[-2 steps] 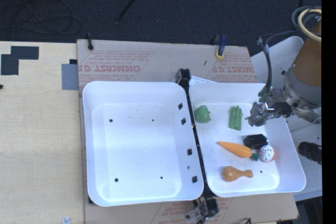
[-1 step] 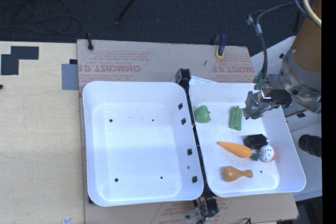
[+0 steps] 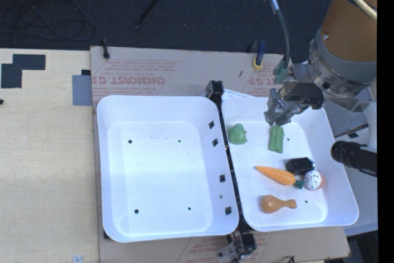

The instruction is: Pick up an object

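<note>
The right bin [image 3: 335, 206] holds several objects. A light green lump [image 3: 237, 133] lies near its left wall. A darker green oblong piece [image 3: 276, 139] lies upright in the picture just under my gripper [image 3: 276, 117], which hangs over the bin's far part, right above that piece's upper end. An orange carrot [image 3: 276, 175] lies in the middle. A small black block [image 3: 299, 164] and a white ball with dark spots [image 3: 313, 180] sit to the carrot's right. A tan pear-shaped toy [image 3: 276, 204] lies near the front. Nothing is seen between the fingers.
The left bin [image 3: 104, 132] stands beside the right one, joined by a black divider with clips [image 3: 223, 157]. Cardboard [image 3: 154, 74] lies under both bins. Cables run across the dark floor behind the bench.
</note>
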You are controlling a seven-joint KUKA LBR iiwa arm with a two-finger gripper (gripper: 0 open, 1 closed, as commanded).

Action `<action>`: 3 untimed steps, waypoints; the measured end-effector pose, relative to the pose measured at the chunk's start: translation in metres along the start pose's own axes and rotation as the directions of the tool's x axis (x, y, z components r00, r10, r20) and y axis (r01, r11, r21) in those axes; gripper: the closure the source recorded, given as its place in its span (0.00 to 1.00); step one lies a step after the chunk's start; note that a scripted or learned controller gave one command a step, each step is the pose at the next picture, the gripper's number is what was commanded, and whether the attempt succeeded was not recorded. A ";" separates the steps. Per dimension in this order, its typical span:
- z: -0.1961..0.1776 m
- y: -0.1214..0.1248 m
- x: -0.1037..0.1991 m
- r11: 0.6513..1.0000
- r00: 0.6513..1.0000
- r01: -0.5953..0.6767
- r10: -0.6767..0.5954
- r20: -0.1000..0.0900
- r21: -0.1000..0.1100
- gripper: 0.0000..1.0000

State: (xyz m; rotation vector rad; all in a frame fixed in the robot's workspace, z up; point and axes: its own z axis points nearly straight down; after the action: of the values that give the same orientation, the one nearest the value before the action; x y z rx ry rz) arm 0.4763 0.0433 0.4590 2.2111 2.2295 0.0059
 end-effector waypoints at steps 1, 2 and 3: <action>0.149 0.026 -0.017 1.000 1.000 -0.011 0.011 0.004 0.018 1.00; 0.020 0.024 0.009 1.000 1.000 -0.004 0.004 0.000 -0.006 1.00; 0.037 0.067 -0.021 1.000 1.000 -0.011 0.011 0.003 0.006 1.00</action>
State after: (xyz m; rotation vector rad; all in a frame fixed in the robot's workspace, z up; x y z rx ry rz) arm 0.5436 0.0232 0.4225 2.2243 2.2188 -0.0045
